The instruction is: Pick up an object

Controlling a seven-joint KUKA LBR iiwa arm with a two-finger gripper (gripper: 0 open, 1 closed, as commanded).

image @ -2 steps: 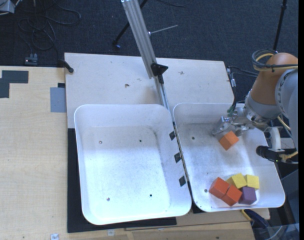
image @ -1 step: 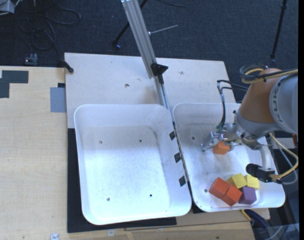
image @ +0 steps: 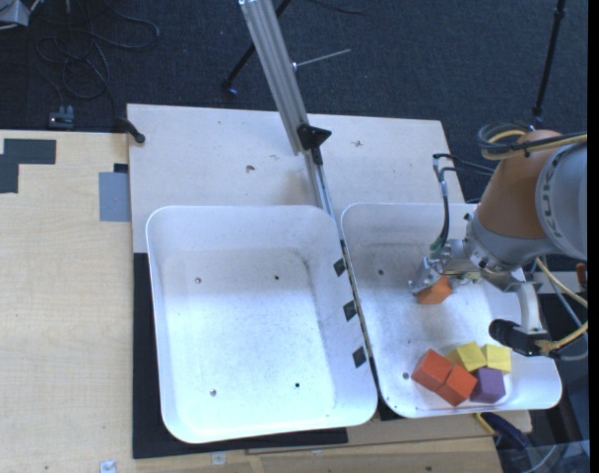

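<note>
My gripper (image: 433, 284) hangs over the middle of the right bin (image: 398, 235), reaching in from the right. A small orange block (image: 436, 293) sits between its fingertips, and the fingers are shut on it. In the bin's near right corner lies a cluster of loose blocks: two red-orange blocks (image: 443, 374), two yellow blocks (image: 483, 357) and a purple block (image: 490, 385). The held orange block is well apart from that cluster, further back in the bin.
The left bin (image: 171, 264) stands beside the right one, their rims meeting at a divider with black clips (image: 349, 308). A slanted aluminium rail (image: 280, 77) rises behind the bins. Cables and a black bracket (image: 516, 338) hang by the arm at the right.
</note>
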